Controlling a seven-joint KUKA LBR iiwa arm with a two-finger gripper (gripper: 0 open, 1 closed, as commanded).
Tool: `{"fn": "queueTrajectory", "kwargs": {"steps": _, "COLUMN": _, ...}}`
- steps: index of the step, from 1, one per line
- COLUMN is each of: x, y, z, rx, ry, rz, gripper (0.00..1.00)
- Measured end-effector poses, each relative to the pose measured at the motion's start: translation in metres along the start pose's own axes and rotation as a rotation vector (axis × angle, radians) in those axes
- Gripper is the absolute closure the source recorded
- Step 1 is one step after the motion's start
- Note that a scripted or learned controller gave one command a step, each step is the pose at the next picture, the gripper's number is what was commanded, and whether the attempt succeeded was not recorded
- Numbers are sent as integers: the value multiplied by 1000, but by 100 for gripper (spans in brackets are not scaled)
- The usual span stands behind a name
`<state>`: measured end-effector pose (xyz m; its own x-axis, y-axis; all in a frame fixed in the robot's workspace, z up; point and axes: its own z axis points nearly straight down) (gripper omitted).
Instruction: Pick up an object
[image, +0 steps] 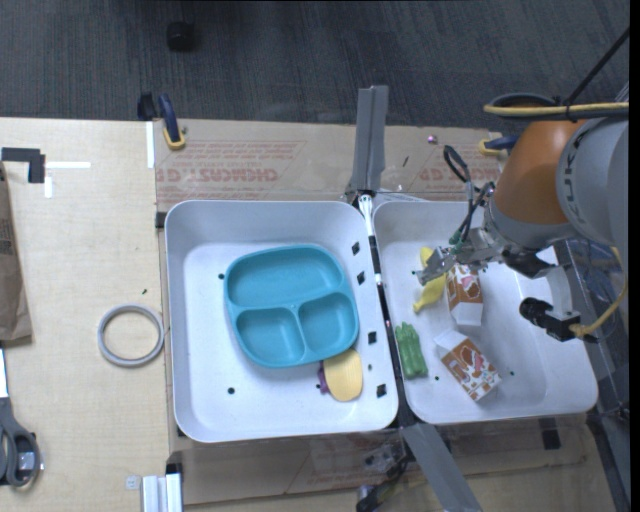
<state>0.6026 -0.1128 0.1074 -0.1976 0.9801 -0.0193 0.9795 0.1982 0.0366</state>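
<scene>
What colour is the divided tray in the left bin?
Light blue, a turquoise shade. The divided tray shows plainly in the camera view, lying in the left bin.

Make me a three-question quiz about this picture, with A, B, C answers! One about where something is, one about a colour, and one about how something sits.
1. Where is the divided tray?
A. left bin
B. right bin
C. on the bench

2. What colour is the long thing by the right bin's left wall?
A. red
B. green
C. blue

3. How does the tape ring sit?
A. standing on edge
B. hanging from the arm
C. flat on the bench

Answers:
1. A, the tray lies inside the left bin.
2. B, it is plainly green.
3. C, its whole circle shows, flat on the bench left of the bins.
</scene>
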Motion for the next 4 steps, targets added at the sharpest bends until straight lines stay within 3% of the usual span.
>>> {"fn": "queueTrajectory", "kwargs": {"steps": 1, "x": -4, "y": 3, "z": -13, "rx": -9, "ry": -4, "rz": 5, "gripper": 100}}
{"fn": "queueTrajectory", "kwargs": {"steps": 2, "x": -4, "y": 3, "z": -12, "rx": -8, "ry": -4, "rz": 5, "gripper": 0}}
{"fn": "queueTrajectory", "kwargs": {"steps": 3, "x": -8, "y": -53, "z": -2, "rx": -2, "ry": 3, "rz": -26, "gripper": 0}}
{"fn": "queueTrajectory", "kwargs": {"steps": 4, "x": -8, "y": -53, "z": -2, "rx": -2, "ry": 3, "rz": -26, "gripper": 0}}
